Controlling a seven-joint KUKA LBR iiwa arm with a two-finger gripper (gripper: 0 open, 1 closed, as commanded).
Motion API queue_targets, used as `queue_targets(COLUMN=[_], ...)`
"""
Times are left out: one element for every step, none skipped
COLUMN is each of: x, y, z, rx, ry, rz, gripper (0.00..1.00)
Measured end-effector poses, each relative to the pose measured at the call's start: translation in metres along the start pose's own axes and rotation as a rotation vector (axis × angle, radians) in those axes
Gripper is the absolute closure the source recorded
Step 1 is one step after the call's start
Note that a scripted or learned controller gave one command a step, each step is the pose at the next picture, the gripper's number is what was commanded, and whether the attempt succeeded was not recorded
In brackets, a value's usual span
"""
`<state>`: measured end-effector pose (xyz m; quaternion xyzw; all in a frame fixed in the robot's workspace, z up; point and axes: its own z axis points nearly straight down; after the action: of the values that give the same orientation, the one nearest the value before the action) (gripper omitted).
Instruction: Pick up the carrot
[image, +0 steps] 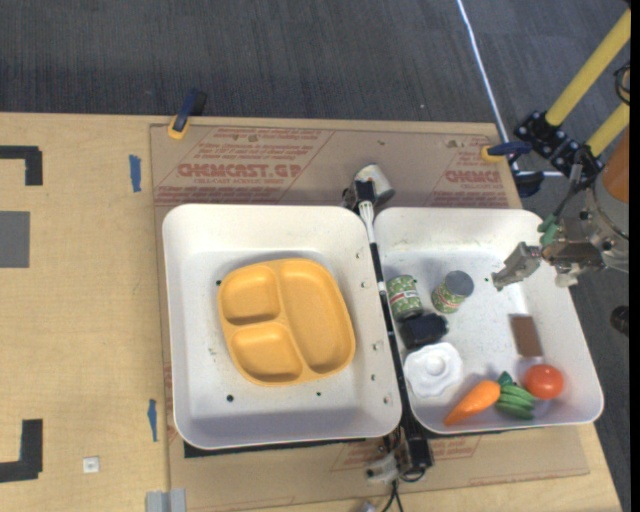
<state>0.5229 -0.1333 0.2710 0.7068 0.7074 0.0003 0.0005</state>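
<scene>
- The carrot (474, 399) lies tilted at the near edge of the right bin (572, 312), its green top (517, 397) toward a tomato (544, 380), a white bottle (433, 369) just beside its tip.
- Farther back stand two small cans (403, 295) and a brown block (526, 334).
- The pincer (518, 267) hangs over the bin's far right part, well apart from the carrot; whether it is apart or together cannot be told.
- The step appears to be the approach: next it would need to travel toward the near edge, align across the carrot and descend.
</scene>
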Motion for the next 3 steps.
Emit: queue_targets(x=[0.058,0.058,0.076], y=[-0.044,-0.043,-0.043], z=[0.087,0.077,0.013], rx=[0.003,-0.001,0.0], ry=[0.001,0.0,0.0], rz=[0.084,0.087,0.615], gripper=[0.0,1.0,1.0])
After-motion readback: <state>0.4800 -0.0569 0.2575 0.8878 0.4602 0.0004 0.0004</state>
